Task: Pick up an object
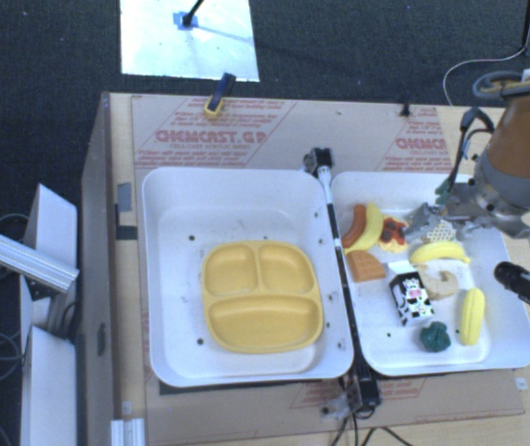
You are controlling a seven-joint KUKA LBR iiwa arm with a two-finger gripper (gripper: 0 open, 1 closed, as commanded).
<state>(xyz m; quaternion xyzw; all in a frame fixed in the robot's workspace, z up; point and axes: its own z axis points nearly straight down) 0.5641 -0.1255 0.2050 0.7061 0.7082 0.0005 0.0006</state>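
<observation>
The right bin (518, 344) holds several toy foods. A yellow banana (439, 253) lies just under my gripper (438, 226), which hangs low over the bin's back half. Beside the banana sit a beige ring (443, 282), a yellow corn cob (472, 315), a black-and-white cow carton (412, 298) and a green lump (435, 337). Further left lie a yellow-and-orange curved piece (365, 228), a small orange-red item (394, 236) and a brown wedge (367, 267). No object is visibly lifted.
The left bin (155, 277) holds a yellow divided plate (261, 297). A black rail (336, 249) runs between the two bins. A black part of the arm (525, 286) juts over the right bin's right rim. Cables hang at the upper right.
</observation>
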